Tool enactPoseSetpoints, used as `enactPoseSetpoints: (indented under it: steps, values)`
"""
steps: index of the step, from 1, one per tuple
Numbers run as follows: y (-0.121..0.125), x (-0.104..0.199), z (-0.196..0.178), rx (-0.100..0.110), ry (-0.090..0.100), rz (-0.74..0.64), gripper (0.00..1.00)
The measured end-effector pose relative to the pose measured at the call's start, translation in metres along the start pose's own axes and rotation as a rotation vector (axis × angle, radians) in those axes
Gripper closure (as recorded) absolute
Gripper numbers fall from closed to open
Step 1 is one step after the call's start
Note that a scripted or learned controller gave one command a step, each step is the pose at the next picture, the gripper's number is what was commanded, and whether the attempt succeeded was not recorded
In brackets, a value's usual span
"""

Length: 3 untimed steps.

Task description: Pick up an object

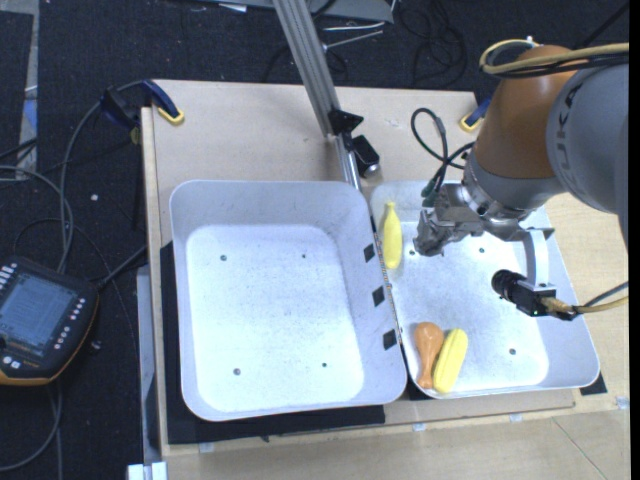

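A yellow banana-shaped object (pixel 391 236) lies along the left wall of the right bin (pixel 520 368), near its far end. At the bin's near left corner an orange object (pixel 427 346) and a yellow oblong object (pixel 450 358) lie side by side, touching. My gripper (pixel 428 240) hangs over the upper middle of the right bin, just right of the banana-shaped object, apart from it. The grey arm with its orange band (pixel 520 98) reaches in from the right above it.
The left bin (pixel 200 208) sits beside the right one, joined by a ridge with black clips (pixel 380 293). A black fitting with a cable (pixel 520 290) hangs off the wrist over the right bin. A metal pole (pixel 310 58) slants behind the bins.
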<state>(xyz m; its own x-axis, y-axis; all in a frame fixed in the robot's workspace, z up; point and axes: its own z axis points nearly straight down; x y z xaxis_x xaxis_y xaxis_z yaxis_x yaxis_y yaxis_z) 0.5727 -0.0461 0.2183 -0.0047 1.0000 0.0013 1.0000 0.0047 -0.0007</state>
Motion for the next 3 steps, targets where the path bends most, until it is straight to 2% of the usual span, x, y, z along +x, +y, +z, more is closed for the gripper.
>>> enactPoseSetpoints:
  steps: [1, 2, 3]
  values:
    - [0.015, 0.049, 0.000, -0.001, 0.000, 0.000, 1.00]
    - [0.021, 0.092, -0.011, -0.001, 0.000, 0.001, 1.00]
    - [0.022, 0.142, -0.005, 0.000, 0.000, 0.001, 1.00]
